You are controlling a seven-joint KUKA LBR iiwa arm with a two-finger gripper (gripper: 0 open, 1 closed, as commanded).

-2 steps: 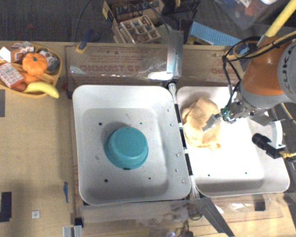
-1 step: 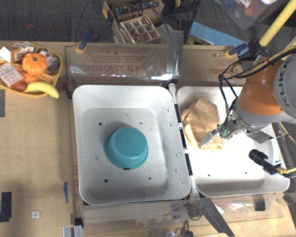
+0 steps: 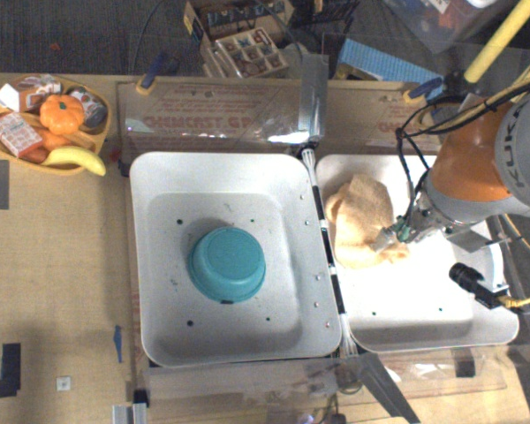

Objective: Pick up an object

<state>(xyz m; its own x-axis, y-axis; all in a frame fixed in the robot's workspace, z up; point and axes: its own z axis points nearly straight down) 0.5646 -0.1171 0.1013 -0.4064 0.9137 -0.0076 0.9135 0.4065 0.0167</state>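
Toward the left wall of the right-hand shallow white bin (image 3: 424, 312), in the one overhead view, lies a crumpled, pale tan cloth-like lump (image 3: 360, 219), and the gripper (image 3: 396, 237) of the grey arm with the orange band (image 3: 473, 166) is down at the lump's right edge, touching or nearly touching it. Whether the gripper is parted, closed or pinching the fabric cannot be told; the tip is small and blurred against the cloth. The lump rests on the bin floor, so by my judgement nothing is lifted yet: the reach looks done, while the grasp and the raise are left. At the middle of the left-hand shallow white bin (image 3: 159, 193) sits an upturned round teal plastic bowl (image 3: 228, 264), well apart from the arm. Beyond the bins, at the bench's far left corner, a shallow basket of toy food (image 3: 44, 122) stands.
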